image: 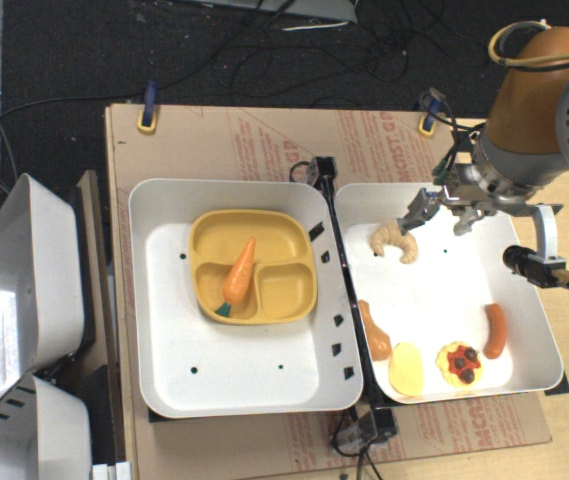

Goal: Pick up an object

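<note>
Across the middle of the frame lies a brown cardboard-covered bench [264, 143] printed with red lettering, held by two yellow clamps [147, 120] at its upper corners; beyond it the floor is dark and strewn with cables [214, 53]. On the bench sit two shallow white bins side by side. The left bin [164, 368] holds a yellow divided plate [284, 290] with a toy carrot [238, 272] lying across its compartments. The right bin [534, 358] holds a pale tan croissant [396, 240] at upper left, a chicken drumstick [373, 332] and a yellow lemon-like piece [406, 368] along its lower left, a small pizza slice with dark toppings [461, 362] beside that, and a reddish sausage [495, 330] at lower right. The gripper [442, 211] hangs over the upper part of the right bin, its fingers spread and grasping nothing, one fingertip just beside the curved croissant.
</note>
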You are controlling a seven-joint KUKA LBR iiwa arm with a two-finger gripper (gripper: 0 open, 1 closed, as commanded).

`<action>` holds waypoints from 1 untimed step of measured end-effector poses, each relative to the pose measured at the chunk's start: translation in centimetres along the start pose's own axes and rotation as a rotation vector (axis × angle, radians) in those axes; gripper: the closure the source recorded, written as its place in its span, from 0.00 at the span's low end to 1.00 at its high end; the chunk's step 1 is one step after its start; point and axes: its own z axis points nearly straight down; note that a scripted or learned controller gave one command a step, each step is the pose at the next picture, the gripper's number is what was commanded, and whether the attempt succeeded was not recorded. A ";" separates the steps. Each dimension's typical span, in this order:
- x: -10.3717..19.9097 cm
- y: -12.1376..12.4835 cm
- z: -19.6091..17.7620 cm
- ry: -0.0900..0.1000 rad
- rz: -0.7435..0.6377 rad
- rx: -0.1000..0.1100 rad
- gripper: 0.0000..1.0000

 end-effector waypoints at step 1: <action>-0.8 0.5 5.8 0.000 0.001 -0.001 0.00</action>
